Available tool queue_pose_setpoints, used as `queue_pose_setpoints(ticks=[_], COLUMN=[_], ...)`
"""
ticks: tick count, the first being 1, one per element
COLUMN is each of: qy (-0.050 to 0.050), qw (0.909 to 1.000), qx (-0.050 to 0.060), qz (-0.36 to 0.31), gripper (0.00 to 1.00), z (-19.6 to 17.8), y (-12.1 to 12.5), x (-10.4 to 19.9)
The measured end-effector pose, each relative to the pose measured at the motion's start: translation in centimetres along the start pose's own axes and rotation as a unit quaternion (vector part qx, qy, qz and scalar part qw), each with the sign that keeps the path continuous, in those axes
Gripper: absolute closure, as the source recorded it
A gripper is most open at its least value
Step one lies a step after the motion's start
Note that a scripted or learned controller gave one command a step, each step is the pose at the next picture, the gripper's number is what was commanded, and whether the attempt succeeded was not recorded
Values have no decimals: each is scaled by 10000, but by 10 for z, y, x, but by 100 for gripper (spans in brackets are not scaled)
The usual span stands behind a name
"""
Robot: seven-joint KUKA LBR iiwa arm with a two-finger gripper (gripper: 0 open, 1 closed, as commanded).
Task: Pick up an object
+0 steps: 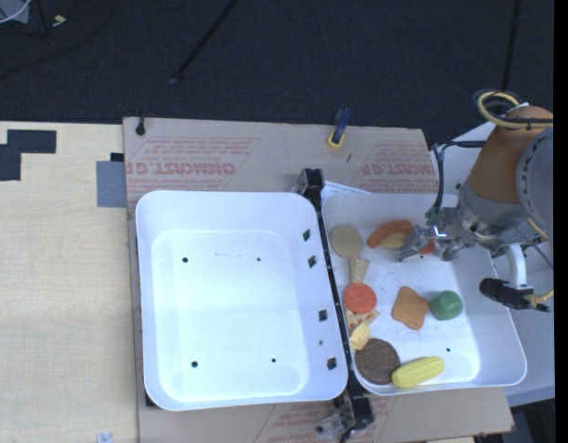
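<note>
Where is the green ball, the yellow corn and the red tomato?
green ball (445,305), camera view, its middle.
yellow corn (417,371), camera view, middle of the cob.
red tomato (360,298), camera view, its top.

Green ball (445,305), yellow corn (417,371), red tomato (360,297), white bins (150,247).

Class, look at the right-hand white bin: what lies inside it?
Inside the right bin: a red tomato, green ball, yellow corn cob, brown disc and orange block. The tool covers part of the floor.
</note>
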State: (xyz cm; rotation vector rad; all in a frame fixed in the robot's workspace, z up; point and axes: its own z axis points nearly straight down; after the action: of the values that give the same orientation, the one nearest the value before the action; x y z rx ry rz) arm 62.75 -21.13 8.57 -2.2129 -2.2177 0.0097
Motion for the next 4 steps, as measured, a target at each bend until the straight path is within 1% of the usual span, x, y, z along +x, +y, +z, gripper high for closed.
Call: queue_pose_setpoints(ticks=[1, 2, 3, 4], qy=[-3, 33, -3, 1], qw=[10000, 9999, 10000, 10000], qx=[-8, 144, -24, -22], qz=[-5, -30, 9, 25], gripper=[0, 0, 0, 0], z=[-1, 2, -2, -1], y=[0, 9, -3, -40], x=[0, -1, 20, 42])
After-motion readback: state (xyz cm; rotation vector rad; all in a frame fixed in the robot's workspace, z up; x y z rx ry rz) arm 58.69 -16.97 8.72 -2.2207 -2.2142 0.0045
